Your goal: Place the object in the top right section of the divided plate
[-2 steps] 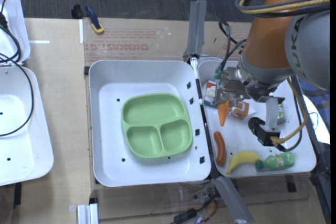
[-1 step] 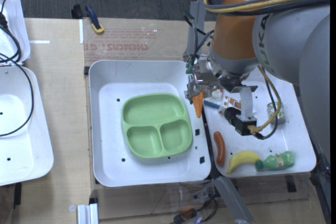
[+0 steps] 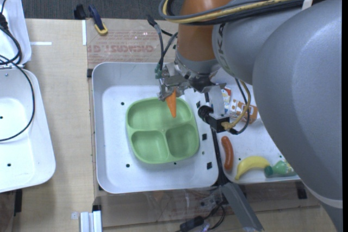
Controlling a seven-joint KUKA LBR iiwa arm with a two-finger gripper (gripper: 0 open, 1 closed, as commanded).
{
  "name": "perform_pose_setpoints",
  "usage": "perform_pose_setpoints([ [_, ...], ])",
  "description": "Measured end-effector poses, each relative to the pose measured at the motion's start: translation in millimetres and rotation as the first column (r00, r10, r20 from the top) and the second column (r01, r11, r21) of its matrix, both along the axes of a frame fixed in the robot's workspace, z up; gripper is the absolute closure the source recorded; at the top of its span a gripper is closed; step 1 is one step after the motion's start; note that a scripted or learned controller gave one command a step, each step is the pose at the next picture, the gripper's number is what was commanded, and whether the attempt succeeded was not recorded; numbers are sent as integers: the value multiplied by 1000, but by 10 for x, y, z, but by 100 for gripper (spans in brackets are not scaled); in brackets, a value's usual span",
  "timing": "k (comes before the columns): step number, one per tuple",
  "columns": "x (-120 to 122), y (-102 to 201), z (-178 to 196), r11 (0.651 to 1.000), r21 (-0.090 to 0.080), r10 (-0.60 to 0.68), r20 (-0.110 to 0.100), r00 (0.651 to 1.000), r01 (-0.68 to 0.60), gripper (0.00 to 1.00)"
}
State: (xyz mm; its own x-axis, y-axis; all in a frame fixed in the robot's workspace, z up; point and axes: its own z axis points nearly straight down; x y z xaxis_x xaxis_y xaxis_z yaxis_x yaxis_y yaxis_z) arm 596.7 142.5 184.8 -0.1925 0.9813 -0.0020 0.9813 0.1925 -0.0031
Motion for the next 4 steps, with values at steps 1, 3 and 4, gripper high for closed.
perform_pose_setpoints([
  [1, -413, 379, -110, 968, 1, 250, -2, 968, -250, 100],
  [3, -224, 437, 537, 934, 1, 357, 0, 934, -357, 100],
  [4, -869, 12, 220, 939, 2, 345, -2, 939, -345, 100],
])
